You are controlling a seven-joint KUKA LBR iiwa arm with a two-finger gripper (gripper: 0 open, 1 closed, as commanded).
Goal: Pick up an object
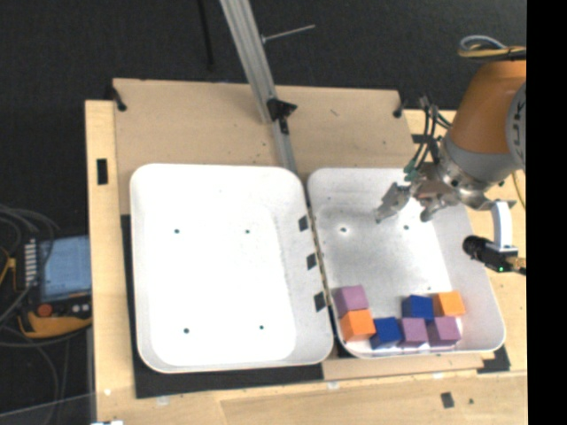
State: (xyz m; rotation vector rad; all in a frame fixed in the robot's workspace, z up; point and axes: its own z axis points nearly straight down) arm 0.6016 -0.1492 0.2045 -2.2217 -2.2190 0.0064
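Your gripper [409, 204] hangs over the far half of the right bin [372, 246], up near its back rim and toward the arm's side, with the grey wrist and orange band of the arm [483, 122] reaching in from the right edge of the view. You can make out two fingers splayed apart, one pointing left and down toward the bin floor and the other closer to the wrist, and there is nothing between them; the gripper has hold of no object. The blocks you could pick all sit well apart from it, bunched along the near edge of that same right bin. On the left of the cluster you have a purple block [352, 297] with an orange block [358, 324] touching it just in front. Beside that comes a blue block [386, 331], then a second purple block [414, 330], and a third purple block [445, 329] at the right end of the front row. Behind these sit another blue block [417, 307] and, just beside it, a smaller orange block [450, 304]. The left bin [221, 264] lies alongside, its rim touching the right bin's. A sloping metal rail [257, 60] crosses the top of the bench [177, 122], and a blue-and-orange handheld unit [58, 282] with cables rests off the bench on the left.
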